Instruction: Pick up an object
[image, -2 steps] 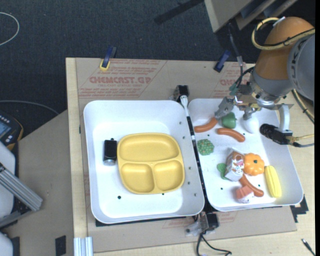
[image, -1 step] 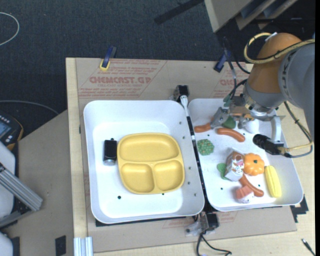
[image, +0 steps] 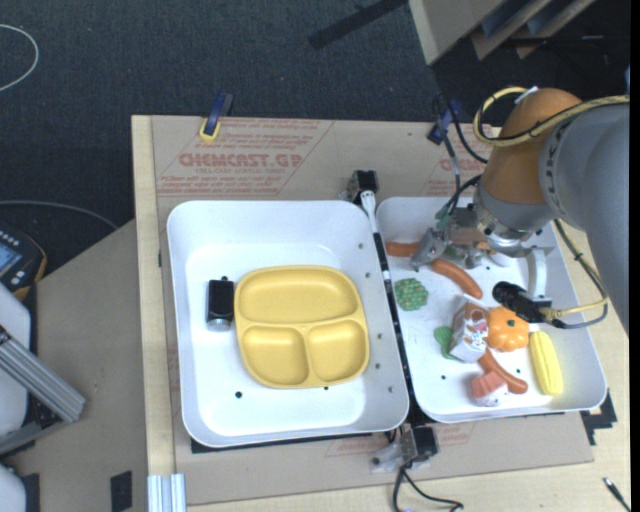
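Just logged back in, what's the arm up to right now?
The arm's gripper is down in the right bin, near its far end, next to the orange toy carrot. Nothing is visibly held. The green broccoli, yellow corn and other toy food lie loose in that bin. The left bin holds a yellow divided tray and a small black item.

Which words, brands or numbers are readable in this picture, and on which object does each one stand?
"CHEMCAST G P", red print on the brown board under the bins.
Smaller red lines under it: too blurred to read.
Red print at the board's right corner: too blurred to read.
Carton in the right bin: unreadable.
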